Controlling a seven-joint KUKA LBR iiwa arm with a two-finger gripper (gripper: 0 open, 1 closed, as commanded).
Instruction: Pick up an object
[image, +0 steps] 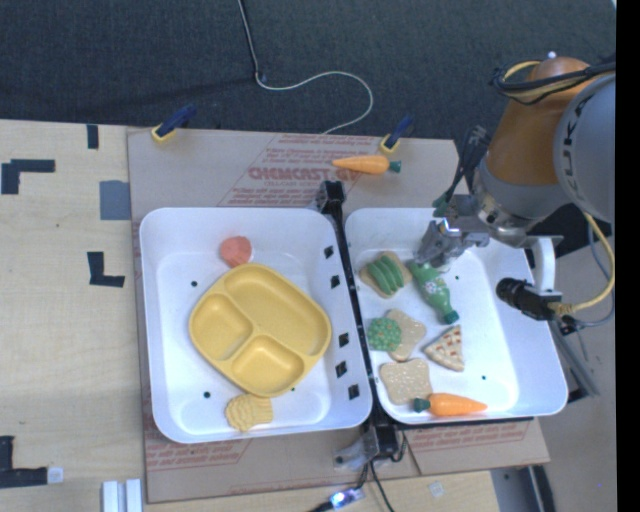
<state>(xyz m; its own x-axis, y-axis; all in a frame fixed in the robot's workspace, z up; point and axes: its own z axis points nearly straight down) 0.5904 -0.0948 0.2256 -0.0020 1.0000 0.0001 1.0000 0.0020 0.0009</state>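
Note:
My gripper (438, 250) hangs low over the back of the right bin (530, 345), just above the top end of a dark green bottle-shaped toy (436, 291). To the bottle's left lies a ridged green vegetable toy (383, 273). Further forward lie a green broccoli piece (382, 333) against a tan toast slice (408, 335), a pizza wedge (447, 349), another bread slice (405, 380) and an orange carrot (456, 405). I see nothing lifted off the bin floor.
The left bin (160, 300) holds a yellow divided plate (260, 327), a pink round piece (236, 249) and a yellow ridged piece (248, 410). A second carrot (362, 165) lies on the cardboard behind the bins. A black divider (345, 290) separates the bins.

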